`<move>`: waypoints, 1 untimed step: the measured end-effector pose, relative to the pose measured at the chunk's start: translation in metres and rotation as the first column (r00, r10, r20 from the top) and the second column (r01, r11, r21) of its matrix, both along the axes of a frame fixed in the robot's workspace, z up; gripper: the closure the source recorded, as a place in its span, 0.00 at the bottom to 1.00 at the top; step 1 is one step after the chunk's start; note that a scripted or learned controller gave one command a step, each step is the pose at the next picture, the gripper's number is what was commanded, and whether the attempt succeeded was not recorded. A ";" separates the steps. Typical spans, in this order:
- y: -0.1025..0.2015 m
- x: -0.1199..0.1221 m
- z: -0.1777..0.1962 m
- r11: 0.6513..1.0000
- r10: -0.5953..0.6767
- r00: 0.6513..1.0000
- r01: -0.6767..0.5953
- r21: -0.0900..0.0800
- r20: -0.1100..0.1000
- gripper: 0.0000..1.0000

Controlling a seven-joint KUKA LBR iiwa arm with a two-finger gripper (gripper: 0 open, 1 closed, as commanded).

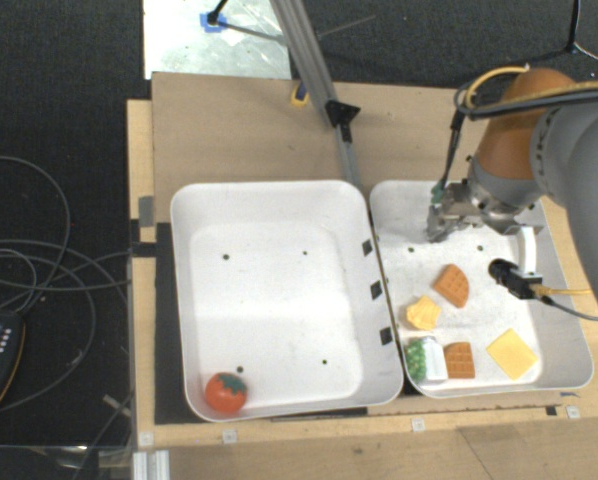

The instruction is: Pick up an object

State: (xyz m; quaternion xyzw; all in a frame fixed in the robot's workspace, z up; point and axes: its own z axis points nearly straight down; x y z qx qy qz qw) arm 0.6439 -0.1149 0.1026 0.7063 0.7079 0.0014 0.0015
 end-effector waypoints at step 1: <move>-0.008 -0.003 0.050 1.000 -0.001 1.000 0.001 -0.001 0.002 1.00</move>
